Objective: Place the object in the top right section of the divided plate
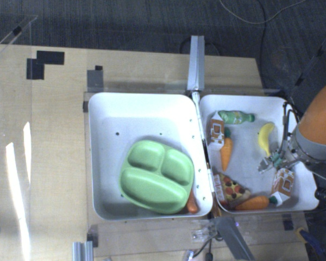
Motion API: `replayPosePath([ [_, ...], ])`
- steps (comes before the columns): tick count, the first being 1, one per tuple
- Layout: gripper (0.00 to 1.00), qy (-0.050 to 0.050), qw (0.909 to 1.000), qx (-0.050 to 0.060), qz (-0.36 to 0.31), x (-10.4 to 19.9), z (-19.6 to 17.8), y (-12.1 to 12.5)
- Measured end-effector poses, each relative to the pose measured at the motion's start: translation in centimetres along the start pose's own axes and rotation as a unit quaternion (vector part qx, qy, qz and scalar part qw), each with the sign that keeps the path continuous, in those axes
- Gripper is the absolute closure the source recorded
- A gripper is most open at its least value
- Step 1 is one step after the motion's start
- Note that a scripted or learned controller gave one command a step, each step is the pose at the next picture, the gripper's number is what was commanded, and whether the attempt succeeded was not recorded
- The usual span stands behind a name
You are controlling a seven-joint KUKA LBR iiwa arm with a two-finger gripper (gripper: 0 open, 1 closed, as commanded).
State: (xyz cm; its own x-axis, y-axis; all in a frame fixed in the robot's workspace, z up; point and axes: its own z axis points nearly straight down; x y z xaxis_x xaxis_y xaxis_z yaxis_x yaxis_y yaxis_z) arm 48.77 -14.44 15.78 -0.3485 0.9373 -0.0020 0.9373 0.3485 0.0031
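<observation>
Pincer (pixel 273 161) low in the right bin (pixel 244 103), beside a small carton (pixel 283 184); can't tell its state. Carton looks light, stiff, I'd grip its flat sides. Green divided plate (pixel 157 175) in left bin.

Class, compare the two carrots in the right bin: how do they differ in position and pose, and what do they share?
The upper carrot lies near the bin's left wall, beside a small carton; the lower carrot lies along the bin's near edge, next to the pizza slice.
The upper carrot runs lengthwise up the picture, its thin end pointing down; the lower carrot lies crosswise.
Both are orange, tapered toy carrots lying flat on the white floor of the right bin.
</observation>
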Motion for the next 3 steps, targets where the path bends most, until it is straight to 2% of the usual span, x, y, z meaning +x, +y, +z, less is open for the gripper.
replayPosePath([
  [1,1.0,0.0,1.0,-0.001,-0.003,9.5,-2.7,3.6],
  [2,1.0,0.0,0.9997,-0.001,-0.024,13.1,-2.7,4.9],
  [3,1.0,0.0,0.9996,-0.003,-0.026,13.1,-3.8,5.2],
])
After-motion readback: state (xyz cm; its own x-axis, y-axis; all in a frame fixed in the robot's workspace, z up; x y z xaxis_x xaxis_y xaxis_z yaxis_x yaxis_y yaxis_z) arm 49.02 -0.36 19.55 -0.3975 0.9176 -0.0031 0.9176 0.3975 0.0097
